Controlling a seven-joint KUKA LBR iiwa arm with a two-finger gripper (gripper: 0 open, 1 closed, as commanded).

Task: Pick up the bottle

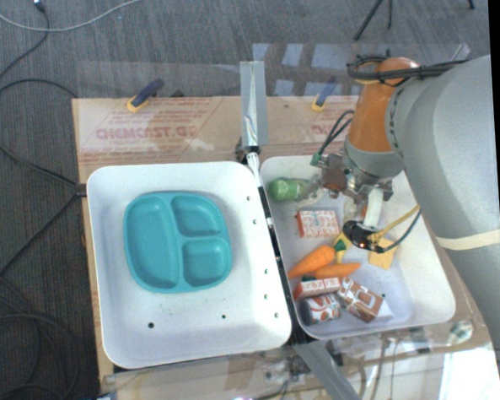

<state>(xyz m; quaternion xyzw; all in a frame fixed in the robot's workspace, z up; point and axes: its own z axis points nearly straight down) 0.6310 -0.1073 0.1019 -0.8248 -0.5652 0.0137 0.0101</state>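
1. The left shallow white plastic bin (186, 330) holds one thing: a teal plastic plate with three compartments (178, 241). The plate lies flat near the bin's middle.
2. The right shallow white plastic bin (418, 288) touches the left one along their shared edge and is crowded with small things.
3. The green plastic bottle (286, 188) lies on its side in the far left corner of the right bin, close to the dividing edge.
4. The two-finger gripper (332, 181) sits low over the same bin, just beside the bottle's right end. From this slant I cannot tell whether it is spread, closed or gripping the bottle.
5. A small red-and-white printed carton (317, 223) lies just nearer than the bottle.
6. An orange toy carrot with a green tip (312, 261) lies slanted near the bin's middle, and a second, shorter orange carrot (338, 271) lies just beside it.
7. A flat yellow piece (382, 258) lies to the right of the carrots.
8. Two brown, red and white cartons lie along the near wall, one to the left (317, 309) and the other to the right (363, 302), close together.
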